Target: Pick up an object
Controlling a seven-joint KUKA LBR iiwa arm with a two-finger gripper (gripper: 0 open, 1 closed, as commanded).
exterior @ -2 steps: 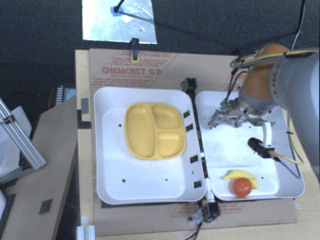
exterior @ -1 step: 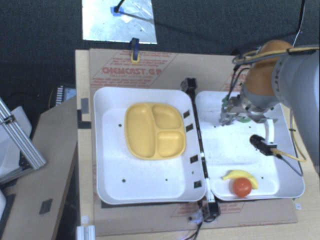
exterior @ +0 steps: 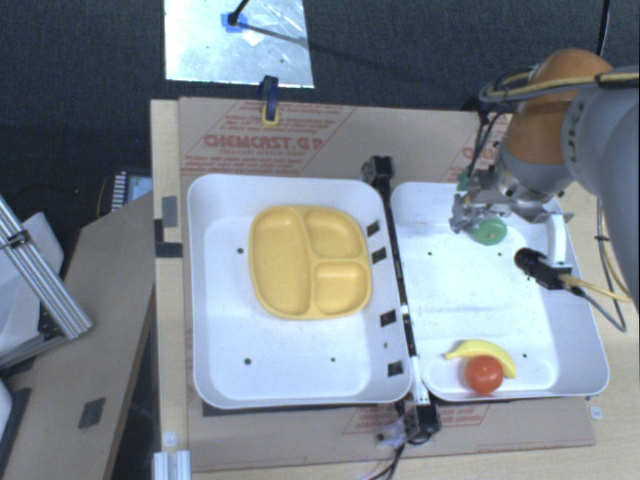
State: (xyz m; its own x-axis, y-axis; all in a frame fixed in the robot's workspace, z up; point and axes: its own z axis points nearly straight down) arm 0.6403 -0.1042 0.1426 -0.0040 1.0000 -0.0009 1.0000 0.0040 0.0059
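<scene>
While the gripper point(exterior: 476, 216) sits low at the far end of the right bin point(exterior: 470, 293), touching or just over a green object point(exterior: 491, 232), nothing is lifted; the object appears to rest on the bin floor. Whether the gripper is open or closed cannot be told. Banana point(exterior: 478, 350) and tomato point(exterior: 484, 374) lie at the near edge, well apart from it. Grasp and lift are judged outstanding.

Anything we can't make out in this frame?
- Green object, camera view: upper part covered by the gripper; its shape and kind are unclear.
- Whether the gripper touches it: the contact is hidden under the gripper body.
- Banana: part hidden behind the tomato.
</scene>
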